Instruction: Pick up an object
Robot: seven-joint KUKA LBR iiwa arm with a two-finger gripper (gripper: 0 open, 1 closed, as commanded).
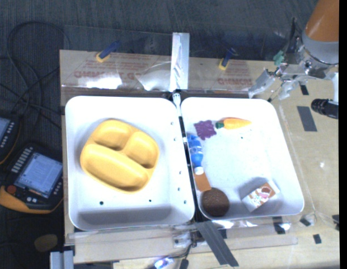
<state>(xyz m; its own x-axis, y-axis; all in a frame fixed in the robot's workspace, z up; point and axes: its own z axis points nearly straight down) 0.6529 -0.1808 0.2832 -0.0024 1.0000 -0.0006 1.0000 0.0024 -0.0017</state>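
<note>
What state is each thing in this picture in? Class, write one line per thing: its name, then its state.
gripper: raised past the right bin's far right corner, holding nothing.
yellow bread-like block: lying in the left bin.
carrot: lying flat in the right bin.
purple grapes: resting beside the carrot.
blue bottle: lying along the bin's left wall.
brown ball: resting in the near left corner.
small carton: tilted, near front wall.
</note>
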